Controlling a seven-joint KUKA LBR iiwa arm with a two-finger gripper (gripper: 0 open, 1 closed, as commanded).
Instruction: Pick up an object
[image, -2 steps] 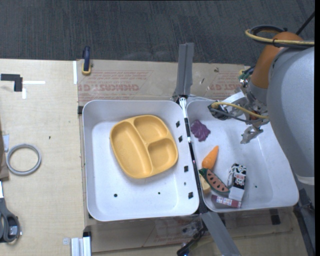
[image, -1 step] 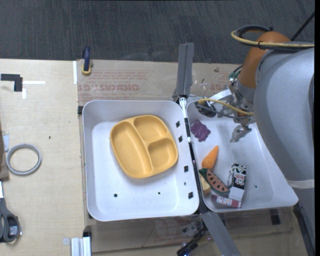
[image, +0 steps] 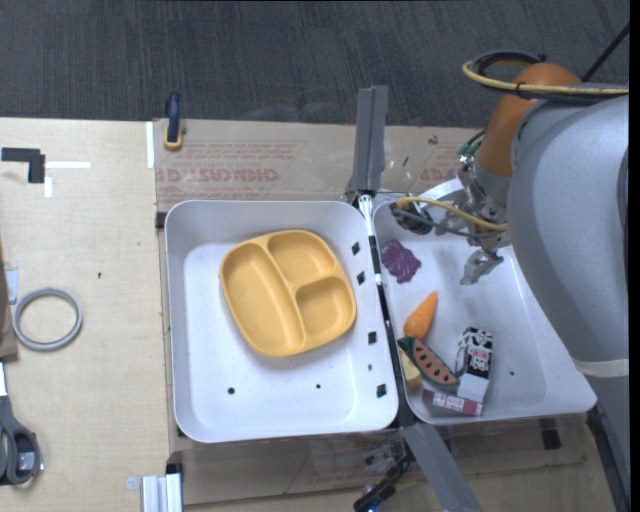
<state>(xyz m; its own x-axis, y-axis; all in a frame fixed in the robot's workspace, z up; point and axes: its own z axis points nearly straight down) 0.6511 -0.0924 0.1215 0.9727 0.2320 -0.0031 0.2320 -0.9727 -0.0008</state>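
Grey arm (image: 570, 200) over right bin (image: 540, 340), carrot (image: 421, 314)

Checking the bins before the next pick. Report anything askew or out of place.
Nothing looks spilled or broken. The yellow plate lies at a slant in the left bin. In the right bin, the carton lies tipped against a flat packet, and the watermelon slice is crowded beside them near the front corner.

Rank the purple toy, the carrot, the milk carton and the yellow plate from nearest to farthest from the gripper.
Measured from the gripper in the right bin:
1. Purple toy, just beside it, toward the divider.
2. Carrot, lower in that bin.
3. Milk carton, near the bin's front.
4. Yellow plate, in the left bin.
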